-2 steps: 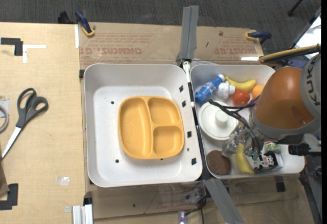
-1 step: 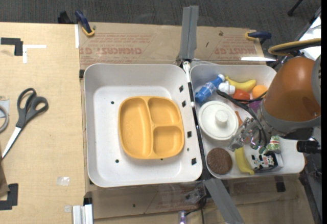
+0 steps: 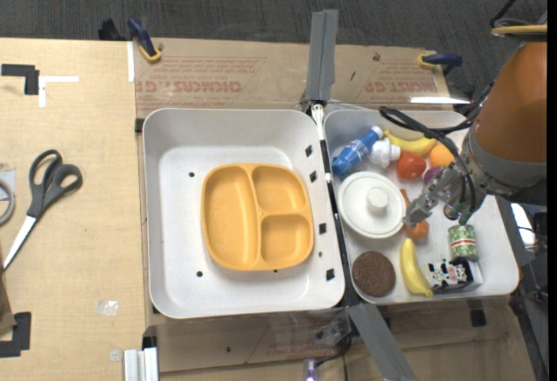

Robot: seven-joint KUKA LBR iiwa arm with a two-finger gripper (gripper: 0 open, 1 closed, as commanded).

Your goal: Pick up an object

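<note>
- Jaws cannot be judged apart or together: the gripper is hanging low in the right bin, its tip blurred against the clutter, and nothing is plainly sitting in its grasp.
- Lying just beneath the tip is a small orange-red piece, the likeliest target, sitting between the white lidded bowl and the green-labelled can.
- Crowding around it are a red tomato and an orange fruit above, and a yellow banana just below.
- Risk, as a judgement: with the pieces packed this close, a closing grip could be nudging the bowl or the can aside, or be pinching two items together; a small rounded piece may also be slipping out sideways.
- Sitting elsewhere in the right bin are a blue bottle, a second banana at the far wall, a brown disc near the front, and a black-and-white box in the front corner.
- Holding one thing, the left bin is carrying a yellow divided plate, its three compartments bare.
- Lying well apart on the wooden bench to the left are scissors.
</note>
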